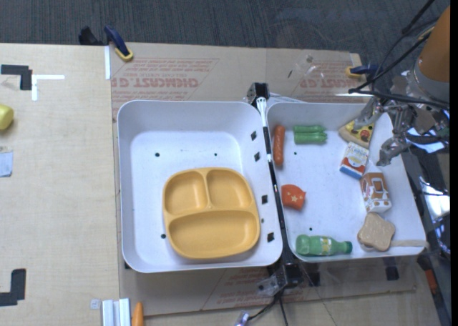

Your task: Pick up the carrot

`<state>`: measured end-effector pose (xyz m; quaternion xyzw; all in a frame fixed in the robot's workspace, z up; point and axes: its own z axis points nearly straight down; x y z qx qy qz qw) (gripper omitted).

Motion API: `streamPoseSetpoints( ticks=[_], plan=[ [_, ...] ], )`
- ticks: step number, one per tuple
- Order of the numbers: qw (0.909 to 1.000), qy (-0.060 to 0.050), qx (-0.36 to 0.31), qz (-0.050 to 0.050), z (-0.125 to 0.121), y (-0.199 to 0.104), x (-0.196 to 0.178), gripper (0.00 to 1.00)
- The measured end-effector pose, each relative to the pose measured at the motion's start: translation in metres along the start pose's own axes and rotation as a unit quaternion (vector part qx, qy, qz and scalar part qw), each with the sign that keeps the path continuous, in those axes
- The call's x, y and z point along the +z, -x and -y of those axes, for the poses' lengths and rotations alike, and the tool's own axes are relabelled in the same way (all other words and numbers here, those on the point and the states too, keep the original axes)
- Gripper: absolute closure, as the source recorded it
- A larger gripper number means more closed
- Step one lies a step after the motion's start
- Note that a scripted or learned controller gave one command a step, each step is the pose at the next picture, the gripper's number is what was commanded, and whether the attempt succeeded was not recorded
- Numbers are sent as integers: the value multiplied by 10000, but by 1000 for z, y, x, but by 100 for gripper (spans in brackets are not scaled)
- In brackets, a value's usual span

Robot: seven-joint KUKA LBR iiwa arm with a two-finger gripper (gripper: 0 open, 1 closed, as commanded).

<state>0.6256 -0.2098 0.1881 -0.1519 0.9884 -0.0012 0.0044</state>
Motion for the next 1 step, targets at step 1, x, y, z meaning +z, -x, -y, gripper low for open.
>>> streamPoseSetpoints(
  ticks=[1],
  plan=[
    [9848,28,-1734,-8,-104,9,95,0]
  ],
)
